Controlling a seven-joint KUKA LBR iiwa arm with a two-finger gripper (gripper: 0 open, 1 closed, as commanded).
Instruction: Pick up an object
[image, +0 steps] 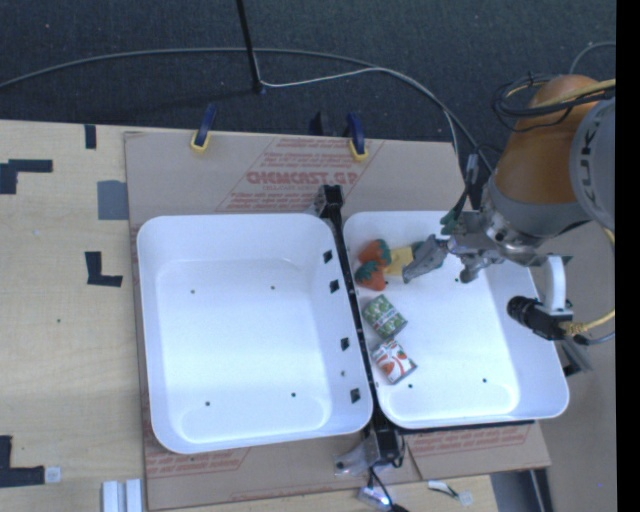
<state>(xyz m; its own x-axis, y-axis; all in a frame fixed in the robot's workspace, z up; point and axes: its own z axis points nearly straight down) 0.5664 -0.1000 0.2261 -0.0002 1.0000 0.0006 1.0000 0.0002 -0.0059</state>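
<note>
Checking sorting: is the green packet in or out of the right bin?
In: the green packet lies on the right bin's floor near its left wall.

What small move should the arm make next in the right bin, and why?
Probably a short move toward the bin divider, then down. The gripper sits just beside the yellow piece and red-orange toy clustered in the right bin, with nothing seen between its fingers.

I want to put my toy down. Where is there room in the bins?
The left bin has bare floor wall to wall. In the right bin, the near right corner is free. It is crowded along the divider, where four small things lie.
</note>
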